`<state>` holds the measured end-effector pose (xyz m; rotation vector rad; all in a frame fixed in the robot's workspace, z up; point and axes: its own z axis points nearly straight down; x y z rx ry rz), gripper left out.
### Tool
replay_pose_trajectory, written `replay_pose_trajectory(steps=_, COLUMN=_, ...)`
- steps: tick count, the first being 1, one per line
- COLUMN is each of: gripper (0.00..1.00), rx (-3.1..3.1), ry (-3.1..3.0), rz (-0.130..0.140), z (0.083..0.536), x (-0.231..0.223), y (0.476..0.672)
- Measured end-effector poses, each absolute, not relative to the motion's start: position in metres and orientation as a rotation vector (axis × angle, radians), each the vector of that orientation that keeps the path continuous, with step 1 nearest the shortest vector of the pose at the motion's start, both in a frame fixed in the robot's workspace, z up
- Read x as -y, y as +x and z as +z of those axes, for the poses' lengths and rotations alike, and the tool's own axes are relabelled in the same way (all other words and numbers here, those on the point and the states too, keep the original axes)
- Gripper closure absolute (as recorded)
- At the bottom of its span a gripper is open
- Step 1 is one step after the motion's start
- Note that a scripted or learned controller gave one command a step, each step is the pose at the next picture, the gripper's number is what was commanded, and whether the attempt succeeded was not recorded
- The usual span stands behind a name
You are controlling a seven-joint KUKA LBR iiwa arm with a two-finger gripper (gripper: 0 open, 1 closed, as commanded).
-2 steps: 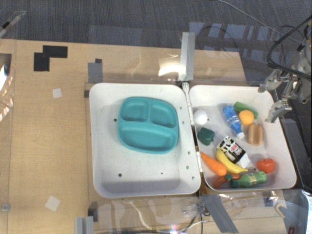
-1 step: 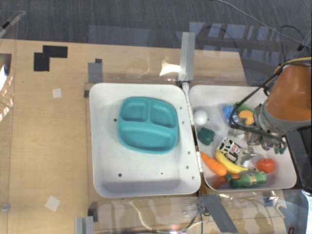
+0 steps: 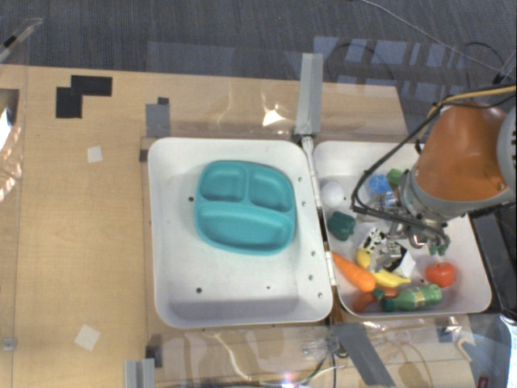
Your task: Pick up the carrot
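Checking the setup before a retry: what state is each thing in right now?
Carrot: lying in the right bin, against its left wall, not held.
Teal tray: flat in the left bin, compartments empty.
Gripper: low over the toy pile.
Green bottle: on its side.

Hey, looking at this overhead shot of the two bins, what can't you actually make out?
- Claw: under the arm's orange band and cables in the camera view; open or shut cannot be told.
- Small toys beneath the wrist, beside the banana: partly covered, too small to name.
- Carrot: thick end clear, but its tip blends into the pile.
- Right bin: far corner covered by the arm.
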<state>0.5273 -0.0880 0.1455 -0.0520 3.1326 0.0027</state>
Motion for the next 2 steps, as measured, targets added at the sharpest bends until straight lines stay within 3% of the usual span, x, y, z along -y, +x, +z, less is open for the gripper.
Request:
replay_pose_trajectory(steps=1, gripper=0.00, rx=-3.127, ry=-0.139, rz=0.001, z=0.1872, x=0.0482, y=0.5007)
replay_pose_trajectory(steps=2, gripper=0.00, rx=-3.126, ry=-0.217, rz=0.000, z=0.1857, x=0.0395, y=0.5016)
